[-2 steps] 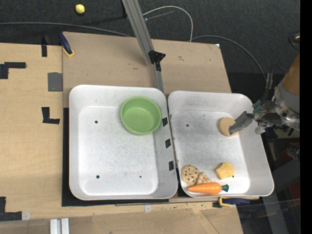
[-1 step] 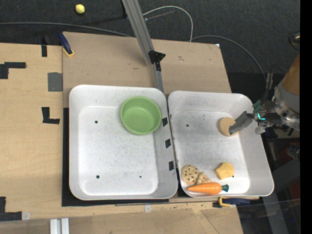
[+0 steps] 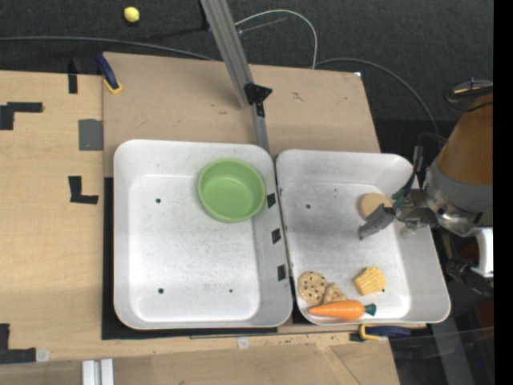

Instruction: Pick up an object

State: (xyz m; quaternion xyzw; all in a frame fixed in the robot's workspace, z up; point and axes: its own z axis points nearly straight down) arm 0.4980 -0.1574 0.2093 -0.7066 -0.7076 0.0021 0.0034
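My gripper (image 3: pixel 380 213) hangs low over the right side of the right bin (image 3: pixel 337 159) and looks open, one dark finger (image 3: pixel 370 227) slanting down to the left. A round tan piece (image 3: pixel 371 204) lies right at the fingers, partly hidden by them; I cannot tell whether it is touched. At the bin's front edge lie an orange carrot (image 3: pixel 341 310), a yellow ridged piece (image 3: pixel 369 280) and two speckled cookies (image 3: pixel 311 284). A green bowl (image 3: pixel 232 189) stands upright at the back right of the left bin (image 3: pixel 122 215).
A slanted metal pole (image 3: pixel 228 38) comes down to the bins' shared back edge. Black cables loop over the dark floor behind. A small yellow ball (image 3: pixel 131 14) lies far back left, and a blue clamp (image 3: pixel 108 72) grips the board's corner.
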